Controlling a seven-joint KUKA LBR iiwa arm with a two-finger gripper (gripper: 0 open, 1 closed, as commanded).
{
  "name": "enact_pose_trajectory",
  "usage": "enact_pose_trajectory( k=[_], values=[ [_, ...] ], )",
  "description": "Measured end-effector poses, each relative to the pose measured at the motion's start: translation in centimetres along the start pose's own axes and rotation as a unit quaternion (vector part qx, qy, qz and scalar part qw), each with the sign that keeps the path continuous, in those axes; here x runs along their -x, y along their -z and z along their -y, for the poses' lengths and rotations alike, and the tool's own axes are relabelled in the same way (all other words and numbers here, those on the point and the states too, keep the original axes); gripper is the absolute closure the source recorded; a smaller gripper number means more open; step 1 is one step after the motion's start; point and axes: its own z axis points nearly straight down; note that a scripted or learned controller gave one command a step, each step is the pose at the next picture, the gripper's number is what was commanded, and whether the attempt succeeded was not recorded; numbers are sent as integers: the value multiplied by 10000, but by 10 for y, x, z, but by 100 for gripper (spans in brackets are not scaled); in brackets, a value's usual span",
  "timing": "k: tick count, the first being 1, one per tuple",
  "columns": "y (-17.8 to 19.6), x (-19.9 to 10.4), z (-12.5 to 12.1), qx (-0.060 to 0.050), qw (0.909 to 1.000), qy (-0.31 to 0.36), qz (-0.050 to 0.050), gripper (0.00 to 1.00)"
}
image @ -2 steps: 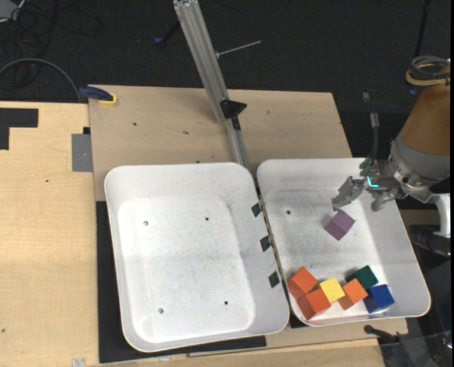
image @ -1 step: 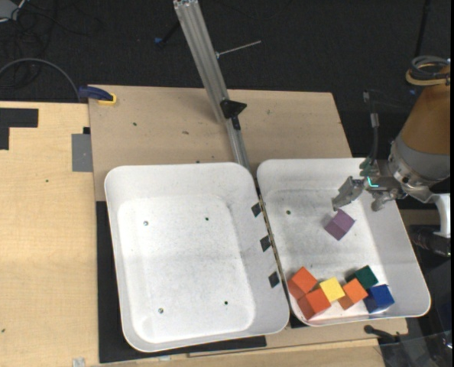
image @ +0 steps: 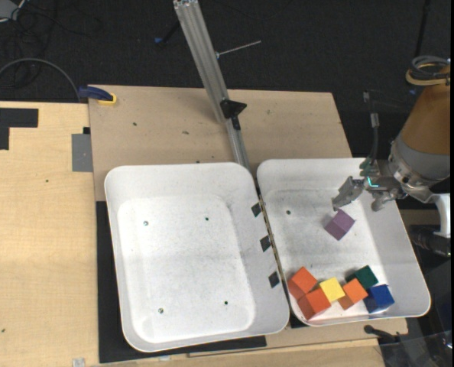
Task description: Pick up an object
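Purple cube (image: 339,225) lying tilted on the floor of the right bin (image: 410,270), just below and slightly left of the jaws (image: 364,193), apart from them and not gripped. Jaws spread open above the bin's upper right part, nothing between the fingers. Clustered near the bin's lower edge, well apart from the purple cube: two orange blocks (image: 309,291), a yellow cube (image: 332,290), a green cube (image: 364,275) and a blue cube (image: 379,297).
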Motion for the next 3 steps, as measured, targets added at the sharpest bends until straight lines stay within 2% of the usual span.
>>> enact_pose_trajectory(
  k=[3],
  values=[
    [0, 0, 0, 1, 10000, -4, 0, 0]
  ],
)
